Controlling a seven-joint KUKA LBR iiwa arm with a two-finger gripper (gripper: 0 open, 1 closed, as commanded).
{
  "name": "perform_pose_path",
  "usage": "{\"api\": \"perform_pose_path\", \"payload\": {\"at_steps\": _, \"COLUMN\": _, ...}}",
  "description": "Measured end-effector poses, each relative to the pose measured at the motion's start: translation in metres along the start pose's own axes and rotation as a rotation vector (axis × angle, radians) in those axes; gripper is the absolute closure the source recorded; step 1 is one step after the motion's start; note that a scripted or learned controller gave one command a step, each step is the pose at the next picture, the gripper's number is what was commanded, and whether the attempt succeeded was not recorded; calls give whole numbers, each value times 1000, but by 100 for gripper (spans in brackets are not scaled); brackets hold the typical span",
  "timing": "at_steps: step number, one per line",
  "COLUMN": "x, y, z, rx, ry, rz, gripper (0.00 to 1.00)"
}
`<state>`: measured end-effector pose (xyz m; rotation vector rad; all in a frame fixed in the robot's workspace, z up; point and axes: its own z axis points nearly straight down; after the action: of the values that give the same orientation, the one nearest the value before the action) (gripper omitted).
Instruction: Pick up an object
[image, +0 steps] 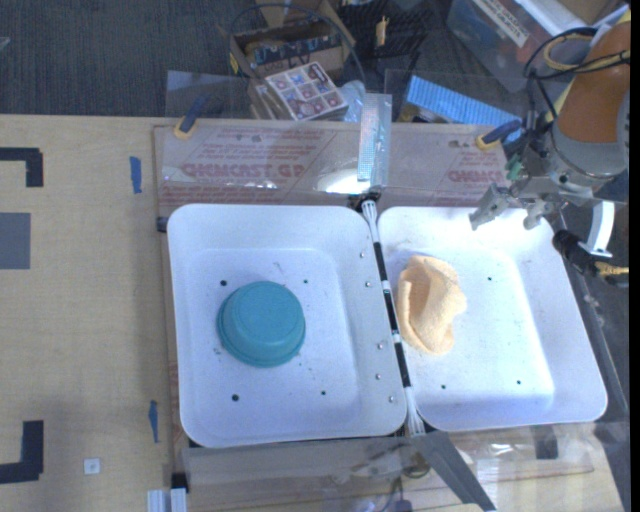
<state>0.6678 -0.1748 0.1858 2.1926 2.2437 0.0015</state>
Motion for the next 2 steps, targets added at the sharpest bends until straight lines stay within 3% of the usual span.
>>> {"api": "perform_pose_path", "payload": {"at_steps": 1, "x": 75, "y": -12, "z": 96, "rx": -6, "ry": 1, "rz": -111, "gripper": 0}}
{"api": "perform_pose_path", "payload": {"at_steps": 2, "x": 69, "y": -67, "z": 95, "rx": -6, "ry": 2, "rz": -227, "gripper": 0}}
